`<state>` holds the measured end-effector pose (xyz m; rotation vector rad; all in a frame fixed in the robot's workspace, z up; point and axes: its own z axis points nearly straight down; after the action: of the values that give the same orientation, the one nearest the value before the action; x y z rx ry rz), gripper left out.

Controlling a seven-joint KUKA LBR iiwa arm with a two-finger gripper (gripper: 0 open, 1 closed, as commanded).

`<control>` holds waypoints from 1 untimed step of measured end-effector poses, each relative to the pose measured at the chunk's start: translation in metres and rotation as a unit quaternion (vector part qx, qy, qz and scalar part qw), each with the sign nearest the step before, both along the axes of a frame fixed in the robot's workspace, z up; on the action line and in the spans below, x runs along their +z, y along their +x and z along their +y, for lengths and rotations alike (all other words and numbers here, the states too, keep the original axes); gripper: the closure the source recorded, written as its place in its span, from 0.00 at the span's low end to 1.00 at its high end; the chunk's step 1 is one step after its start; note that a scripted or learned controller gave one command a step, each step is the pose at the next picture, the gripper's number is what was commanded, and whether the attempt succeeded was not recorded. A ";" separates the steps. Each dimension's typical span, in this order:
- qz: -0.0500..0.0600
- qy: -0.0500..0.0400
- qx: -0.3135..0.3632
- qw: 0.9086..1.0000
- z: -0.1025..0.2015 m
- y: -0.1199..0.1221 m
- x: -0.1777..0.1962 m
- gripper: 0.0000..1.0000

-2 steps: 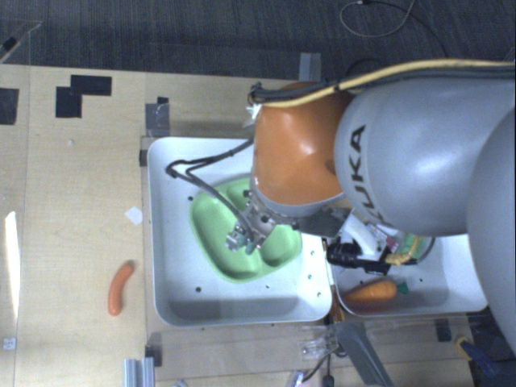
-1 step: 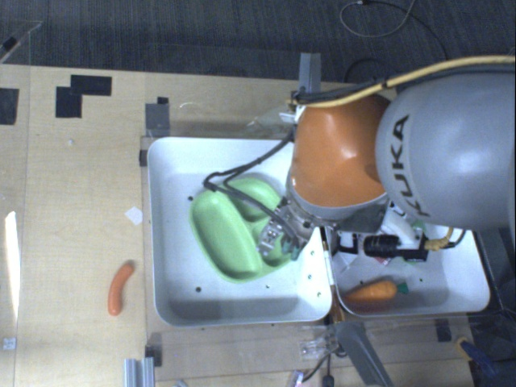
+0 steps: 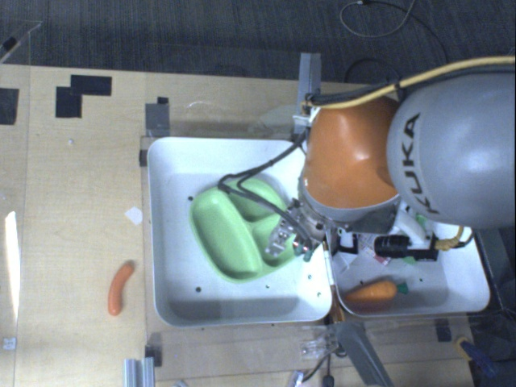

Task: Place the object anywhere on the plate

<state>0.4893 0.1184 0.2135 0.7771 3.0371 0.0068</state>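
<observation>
Looming over the seam between the two bins, the arm (image 3: 403, 151) hid much of the scene, and that bulk was the main hazard as I judged it: any sideways sweep could have caught the shared bin wall or shoved the green sectioned plate (image 3: 234, 228) off its spot. The left bin (image 3: 173, 216) held the plate toward its centre and three o'clock side, with the jaws (image 3: 289, 236) low over the plate's three o'clock rim; whether they were apart or together I could not tell, since wrist and cabling covered them, and nothing was visible between them. The right bin (image 3: 472, 293) carried an orange carrot-like object (image 3: 372, 290) at its six o'clock edge, apparently the thing to be placed and not yet on the plate. A likely failure, then, was a release over the plate with nothing actually carried. A black cable (image 3: 258, 172) draped across the plate's twelve o'clock side could have snagged. On the desk (image 3: 72, 216), at nine o'clock of the left bin, lay a small orange sausage-like piece (image 3: 119, 287), well apart from everything.
</observation>
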 end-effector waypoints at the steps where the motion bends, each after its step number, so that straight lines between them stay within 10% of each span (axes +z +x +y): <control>1: 0.002 -0.001 0.067 0.998 0.009 -0.002 -0.071 1.00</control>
<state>0.4877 0.1277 0.1428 0.5710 3.0858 0.0044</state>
